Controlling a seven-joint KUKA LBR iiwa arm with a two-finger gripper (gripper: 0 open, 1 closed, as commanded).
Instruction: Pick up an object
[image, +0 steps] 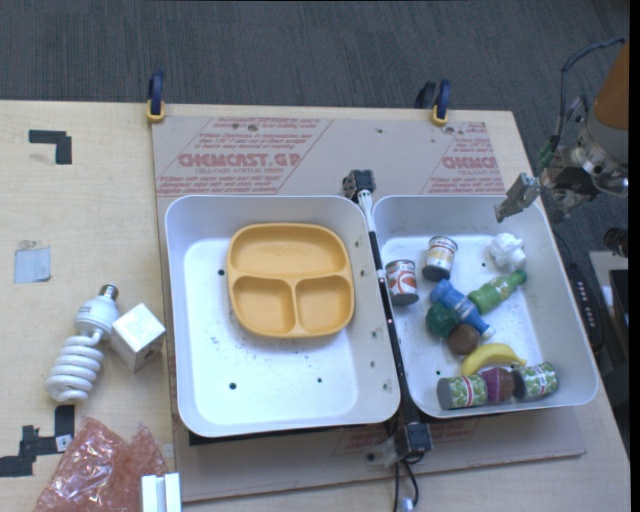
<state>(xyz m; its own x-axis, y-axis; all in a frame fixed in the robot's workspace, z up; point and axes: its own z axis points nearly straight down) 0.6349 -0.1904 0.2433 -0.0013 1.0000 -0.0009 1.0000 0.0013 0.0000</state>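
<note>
Gripper (535, 192) at the far right corner of the right bin (560, 262), above its rim, hanging from the grey arm (600, 150) with the orange band. Open or closed: cannot tell from this angle. Well apart from everything lying in the bin below.

Nearest to it, inside the right bin: a crumpled white lump (507, 249), and touching it a green plastic bottle (497, 292) lying on a slant. Further left, two small upright tins, the dark-labelled tin (439, 257) and the red-labelled tin (401, 281) close to the bin's left wall. In the middle, piled together: a blue plastic piece (458, 303), a dark green rounded thing (441, 320) and a brown ball-shaped thing (462, 339). Below those, a curved yellow banana (490, 356), resting against two printed cylinders on their sides along the near wall, the left cylinder (475, 388) and the right cylinder (535, 380). So, candidates for picking: all crowded into the right bin.

Left bin (195, 330): shallow, white, smooth, rounded at the corners, speckled with dark marks. Inside, toward its far end, a matt orange-yellow divided plate (291, 278), with one long compartment above two smaller ones.

Under both bins, a brown board (250, 150) printed in red letters, held at the far edge by two blue clamps (156, 96).

On the pale bench to the left: a white spiral lamp bulb (82, 350) touching a white cube (137, 333); nearer the front, crinkled reddish plastic wrap (95, 465).
</note>
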